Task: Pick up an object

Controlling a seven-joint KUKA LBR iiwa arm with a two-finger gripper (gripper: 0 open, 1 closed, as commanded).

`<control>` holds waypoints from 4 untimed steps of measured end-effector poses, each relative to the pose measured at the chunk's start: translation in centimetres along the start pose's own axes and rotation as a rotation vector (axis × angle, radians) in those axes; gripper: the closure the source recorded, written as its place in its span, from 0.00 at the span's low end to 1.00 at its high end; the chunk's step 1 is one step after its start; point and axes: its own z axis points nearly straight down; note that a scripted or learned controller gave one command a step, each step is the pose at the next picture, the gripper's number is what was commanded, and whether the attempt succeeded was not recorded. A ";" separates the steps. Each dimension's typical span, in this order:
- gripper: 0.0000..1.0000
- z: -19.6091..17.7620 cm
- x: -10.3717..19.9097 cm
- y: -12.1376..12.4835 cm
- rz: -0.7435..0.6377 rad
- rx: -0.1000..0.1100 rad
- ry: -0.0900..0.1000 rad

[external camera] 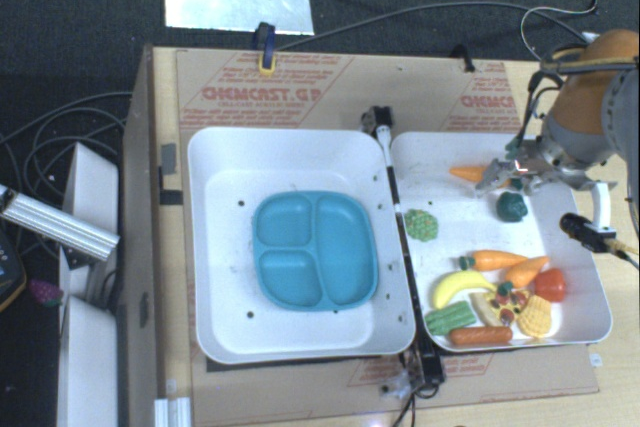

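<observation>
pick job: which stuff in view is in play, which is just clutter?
In play:
gripper, over the right bin
toy food there: broccoli, banana, carrot, tomato, teal piece

Lying about:
blue divided plate in the left bin
cables
clamp

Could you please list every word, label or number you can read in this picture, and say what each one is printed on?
"CHEMCAST GP": red print on the brown board under the bins, behind the left bin.
Red print of the same kind on the board behind the right bin: partly hidden by the arm and too blurred to read.
Smaller red lines under each print: too small to read.
</observation>
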 end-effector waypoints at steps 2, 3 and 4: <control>0.00 0.3 7.6 2.2 0.001 0.019 0.006; 1.00 -0.6 7.2 1.9 0.000 0.031 0.001; 1.00 -6.8 2.3 -0.6 0.000 -0.002 -0.002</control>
